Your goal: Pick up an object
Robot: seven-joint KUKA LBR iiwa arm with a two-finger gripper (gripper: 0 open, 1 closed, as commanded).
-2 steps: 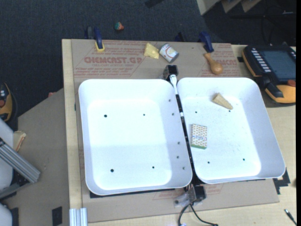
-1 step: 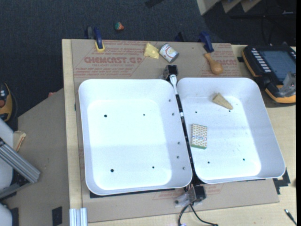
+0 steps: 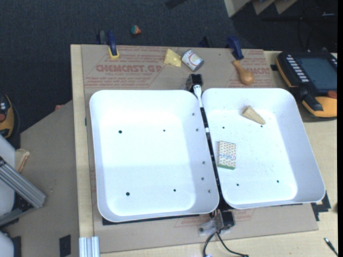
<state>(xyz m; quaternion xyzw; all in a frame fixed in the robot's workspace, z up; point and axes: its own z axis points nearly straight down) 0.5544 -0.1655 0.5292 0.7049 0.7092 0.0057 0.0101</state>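
Dark blue carpet (image 3: 48, 15) around bench (image 3: 80, 79)

Patterned box (image 3: 226, 155) and tan wedge (image 3: 252, 114) apart in the right bin (image 3: 300, 143).

Bright even light, white bins (image 3: 144, 208) glaring, edges soft.

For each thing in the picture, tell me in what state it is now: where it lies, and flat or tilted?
small patterned box: lying flat in the right bin, near its left wall.
tan wedge: lying on its side in the right bin, toward the back.
left bin: level, touching the right bin.
yellow piece: on the board behind the bins.
small grey block: on the board, tilted, beside the yellow piece.
wooden piece: lying on the board behind the right bin.
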